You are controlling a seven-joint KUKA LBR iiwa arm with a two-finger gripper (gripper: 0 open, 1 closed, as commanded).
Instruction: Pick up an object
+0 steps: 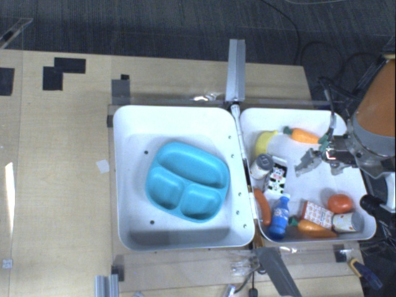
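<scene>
The right bin (365,184) holds several small items. Among them are an orange carrot (302,136), a yellow piece (266,142), a grey round can (264,163) and a black-and-white box (276,177). Along the front lie a blue bottle (279,216), a red sausage (262,205), a red-and-white carton (317,214) and a red tomato (340,203). My gripper (315,152) hangs over the bin's bare middle, right of the can and below the carrot. It is open, with nothing between its fingers (306,162).
The left bin (133,141) holds a blue divided tray (187,181). A grey post (236,70) stands at the back between the bins. Dark cables (337,98) run behind the right bin near the arm.
</scene>
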